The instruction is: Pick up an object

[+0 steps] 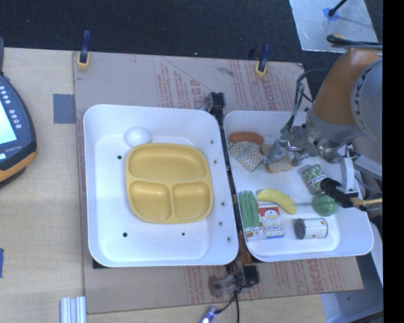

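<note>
The right bin (350, 244) holds several small items. Among them are a reddish sausage (246, 138), a speckled pouch (246, 156), a tan piece (280, 167), a banana (277, 199) and a green bundle (248, 209). A red and white carton (271, 223), a grey can (311, 229), a green ball (324, 205) and a green-patterned can (314, 177) also lie there. My gripper (283, 151) hangs low over the bin's upper middle, right above the tan piece and beside the speckled pouch. I see nothing lifted.
The left bin (101, 241) carries a yellow divided plate (168, 182) and a white ball (137, 136). A teach pendant (7, 130) lies at the far left of the bench. Clamps (261, 60) stand along the board's back edge. The arm's body (343, 106) covers the right bin's upper right corner.
</note>
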Motion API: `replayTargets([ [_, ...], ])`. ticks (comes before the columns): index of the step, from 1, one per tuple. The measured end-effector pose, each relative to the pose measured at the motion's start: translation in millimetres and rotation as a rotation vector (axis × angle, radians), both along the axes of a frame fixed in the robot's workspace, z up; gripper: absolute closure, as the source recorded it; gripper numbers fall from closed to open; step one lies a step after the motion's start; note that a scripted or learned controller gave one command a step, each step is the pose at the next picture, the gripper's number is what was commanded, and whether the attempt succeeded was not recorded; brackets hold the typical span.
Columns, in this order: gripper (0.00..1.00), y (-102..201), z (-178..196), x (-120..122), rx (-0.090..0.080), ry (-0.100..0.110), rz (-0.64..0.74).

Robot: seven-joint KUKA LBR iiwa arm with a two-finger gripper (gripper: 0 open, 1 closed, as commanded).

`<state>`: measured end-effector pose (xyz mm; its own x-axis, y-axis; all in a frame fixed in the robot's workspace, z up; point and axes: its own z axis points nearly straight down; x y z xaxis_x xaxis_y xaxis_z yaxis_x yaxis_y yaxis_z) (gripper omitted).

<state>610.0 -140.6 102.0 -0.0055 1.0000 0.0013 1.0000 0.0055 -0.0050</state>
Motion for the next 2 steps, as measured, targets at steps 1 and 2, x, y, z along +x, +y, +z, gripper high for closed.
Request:
replayTargets([
  [1,1.00,20,124,-27,-0.002,-0.004,-0.001],
  [2,1.00,81,137,-60,-0.001,-0.001,0.000],
])
